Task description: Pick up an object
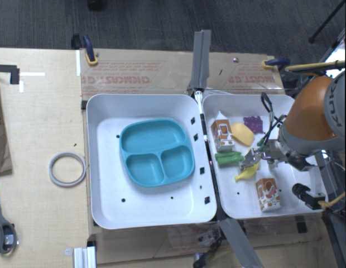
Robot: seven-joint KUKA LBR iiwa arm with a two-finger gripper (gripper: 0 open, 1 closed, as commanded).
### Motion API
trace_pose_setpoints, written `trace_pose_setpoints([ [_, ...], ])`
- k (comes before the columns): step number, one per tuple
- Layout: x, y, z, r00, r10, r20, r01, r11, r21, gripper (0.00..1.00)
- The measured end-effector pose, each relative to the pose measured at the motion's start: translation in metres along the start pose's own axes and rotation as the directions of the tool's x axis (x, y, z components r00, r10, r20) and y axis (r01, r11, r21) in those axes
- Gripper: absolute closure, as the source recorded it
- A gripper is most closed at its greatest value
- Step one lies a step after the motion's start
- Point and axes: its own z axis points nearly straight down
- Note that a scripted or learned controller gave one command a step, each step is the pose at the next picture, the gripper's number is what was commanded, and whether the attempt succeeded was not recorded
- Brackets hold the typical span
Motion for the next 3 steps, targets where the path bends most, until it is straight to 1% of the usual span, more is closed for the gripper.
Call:
trace_pose_setpoints([
  [1, -0.001, 0.000, -0.009, 1.000, 0.005, 0.000, -0.005, 1.000, 0.001, 1.00],
  [2, 0.072, 0.040, -0.100, 1.000, 0.029, 0.001, -0.029, 1.000, -0.001, 1.00],
  [3, 0.071, 0.040, -0.108, 1.000, 0.028, 0.002, -0.028, 1.000, 0.002, 1.00],
])
